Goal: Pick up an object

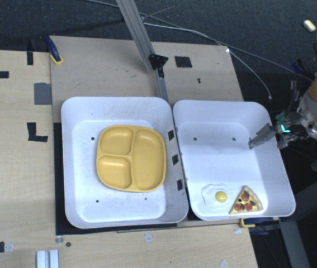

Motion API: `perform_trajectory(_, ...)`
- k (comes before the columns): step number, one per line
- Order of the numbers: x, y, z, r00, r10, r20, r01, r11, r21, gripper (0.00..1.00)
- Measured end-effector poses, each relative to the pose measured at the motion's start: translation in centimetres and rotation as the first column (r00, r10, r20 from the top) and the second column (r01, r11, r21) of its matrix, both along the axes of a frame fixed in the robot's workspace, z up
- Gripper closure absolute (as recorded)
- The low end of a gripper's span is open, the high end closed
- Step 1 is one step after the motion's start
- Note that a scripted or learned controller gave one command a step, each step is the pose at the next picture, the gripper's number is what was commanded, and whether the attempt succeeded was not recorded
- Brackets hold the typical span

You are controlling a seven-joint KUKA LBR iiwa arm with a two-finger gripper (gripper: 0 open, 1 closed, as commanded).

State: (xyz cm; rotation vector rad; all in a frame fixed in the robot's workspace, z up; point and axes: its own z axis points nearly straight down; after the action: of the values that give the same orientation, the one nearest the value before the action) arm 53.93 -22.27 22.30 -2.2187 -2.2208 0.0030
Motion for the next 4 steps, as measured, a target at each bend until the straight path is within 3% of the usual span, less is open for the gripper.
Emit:
perform_trajectory(1,0.0,0.0,0.1,1.0,0.0,0.002,0.0,1.0,-0.001,0.0)
perform_trajectory(3,0.1,0.5,-11.0,1.0,0.0,-0.004,0.0,1.0,0.0,0.0)
perform_trajectory(4,0.2,0.4,-13.8,1.0,0.0,0.004,0.0,1.0,-0.003,0.0)
